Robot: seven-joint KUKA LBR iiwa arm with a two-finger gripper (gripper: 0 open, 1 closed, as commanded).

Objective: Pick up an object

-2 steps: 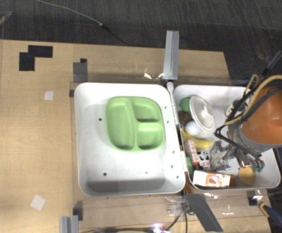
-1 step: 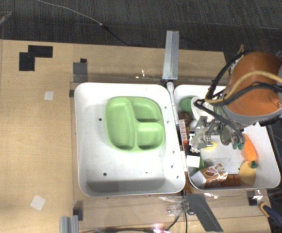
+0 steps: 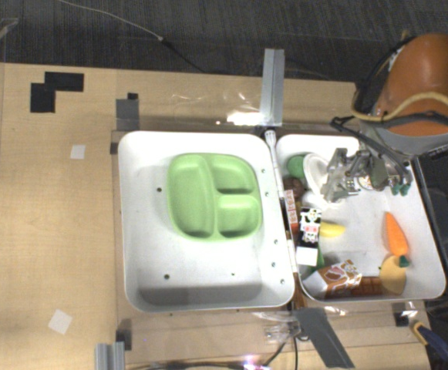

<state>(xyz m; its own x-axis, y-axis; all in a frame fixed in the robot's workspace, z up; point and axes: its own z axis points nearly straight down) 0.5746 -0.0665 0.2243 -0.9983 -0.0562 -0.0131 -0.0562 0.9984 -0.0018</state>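
Your gripper (image 3: pixel 338 177) is hanging low over the right bin (image 3: pixel 432 245), near its back left; I cannot tell its jaw state. The carrot (image 3: pixel 395 233) is lying apart, toward the right wall.

Lab: bench (image 3: pixel 23 230), 2 bins (image 3: pixel 143 284)

Pale wood bench (image 3: pixel 46 230) with black markings; dark carpet floor (image 3: pixel 170 14) beyond, thin cable (image 3: pixel 92 10) across.
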